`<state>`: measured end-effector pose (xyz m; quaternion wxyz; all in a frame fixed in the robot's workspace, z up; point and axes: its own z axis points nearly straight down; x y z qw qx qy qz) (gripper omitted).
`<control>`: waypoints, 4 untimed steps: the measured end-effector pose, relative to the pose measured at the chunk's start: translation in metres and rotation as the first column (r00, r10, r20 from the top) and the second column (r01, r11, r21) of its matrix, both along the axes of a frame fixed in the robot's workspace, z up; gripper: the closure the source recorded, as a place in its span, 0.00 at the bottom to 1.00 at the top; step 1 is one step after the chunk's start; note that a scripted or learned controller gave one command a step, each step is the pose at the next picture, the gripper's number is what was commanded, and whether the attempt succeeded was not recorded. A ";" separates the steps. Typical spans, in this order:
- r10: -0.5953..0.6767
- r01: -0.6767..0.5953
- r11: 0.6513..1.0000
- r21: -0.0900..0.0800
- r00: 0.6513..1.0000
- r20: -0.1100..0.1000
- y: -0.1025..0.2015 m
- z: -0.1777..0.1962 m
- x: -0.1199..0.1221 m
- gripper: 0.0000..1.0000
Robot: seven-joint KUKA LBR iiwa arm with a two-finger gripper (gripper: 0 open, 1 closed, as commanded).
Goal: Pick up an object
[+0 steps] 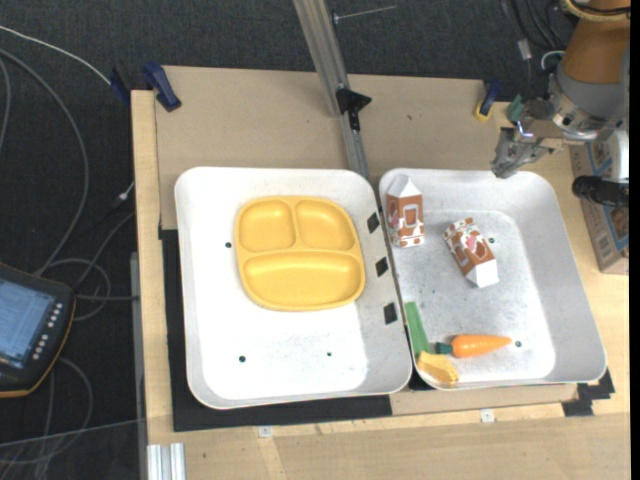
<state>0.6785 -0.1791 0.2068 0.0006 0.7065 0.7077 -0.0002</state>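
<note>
The gripper [512, 155] hung at the far right corner of the right bin [560, 268], above its rim, with the grey arm [590, 63] and its orange band rising behind it toward the view's upper right; its fingers pointed down and were too small and dark against the bench to judge, so I could not tell whether they stood wide or narrow, and nothing showed between them. The candidates all lay in that right bin: one small milk carton [404, 213] stood near the far left wall, a second carton [471, 251] lay tipped on its side near the middle, a toy carrot [480, 345] rested toward the near edge, and a yellow piece [437, 369] with a green stick [412, 323] sat tight in the near left corner. The left bin [200, 298] held a yellow divided plate [298, 251], flat and broad, a poor target for two fingers. The step in hand appeared to be the approach, with no grasp made. To do it well, the tipped carton looked the best choice, being nearest the gripper and well apart from walls and neighbours; the fingers would want to straddle its narrow faces, turned to match its slant, and descend straight before closing. The corner pieces risked a finger striking the bin wall, and the carrot could roll
</note>
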 end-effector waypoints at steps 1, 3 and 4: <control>0.004 -0.004 1.000 0.004 1.000 -0.004 0.053 -0.004 -0.017 1.00; 0.005 -0.005 1.000 0.005 1.000 -0.003 0.146 0.009 -0.042 1.00; 0.006 -0.006 1.000 0.005 1.000 -0.005 0.206 0.006 -0.055 1.00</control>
